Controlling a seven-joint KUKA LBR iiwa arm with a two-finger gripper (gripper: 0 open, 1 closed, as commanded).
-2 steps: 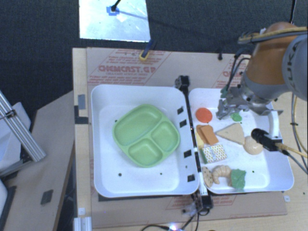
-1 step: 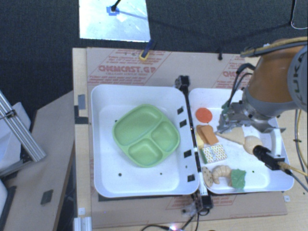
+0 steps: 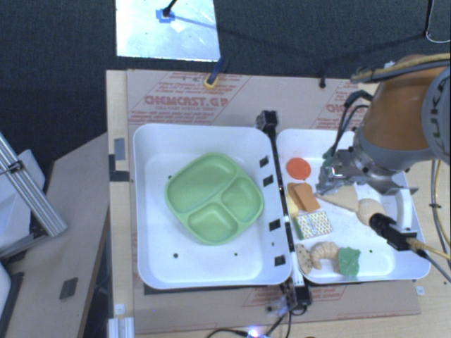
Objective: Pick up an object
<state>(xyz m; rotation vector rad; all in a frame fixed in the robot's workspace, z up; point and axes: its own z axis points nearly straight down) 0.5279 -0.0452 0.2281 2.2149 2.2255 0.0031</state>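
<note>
My arm reaches in from the right, wrist bent down over the right bin (image 3: 405, 263). My end effector (image 3: 330, 178) hangs beside the orange disc (image 3: 299, 167); its grip I cannot tell.

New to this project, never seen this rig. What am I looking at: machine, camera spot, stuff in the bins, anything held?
One camera looks down at a slant on a bench with two shallow white bins. The grey and orange arm reaches in from the right; its gripper hangs low over the right bin. I cannot tell whether it holds anything. The left bin has a green divided plate. The right bin has small toy foods: an orange disc, an orange block, a speckled square, a croissant shape and a green piece.
</note>
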